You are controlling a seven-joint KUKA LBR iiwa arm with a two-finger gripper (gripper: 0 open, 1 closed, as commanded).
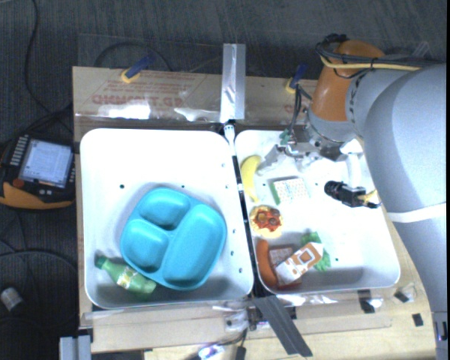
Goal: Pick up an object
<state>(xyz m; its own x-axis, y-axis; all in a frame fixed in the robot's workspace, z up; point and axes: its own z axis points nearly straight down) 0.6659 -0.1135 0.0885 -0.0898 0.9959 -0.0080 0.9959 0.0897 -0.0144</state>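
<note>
Hovering over my right white bin (375,272), my claw (298,150), grip unclear, nears a yellow banana (248,172); the left bin (97,156) holds a blue divided plastic plate (174,237).

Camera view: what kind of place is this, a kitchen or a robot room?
Most likely a robot lab, not a kitchen. A grey robot arm reaches over two white bins holding toy food like a banana, cables trail across the carpet, and a handheld control pad lies beside the bench.
</note>
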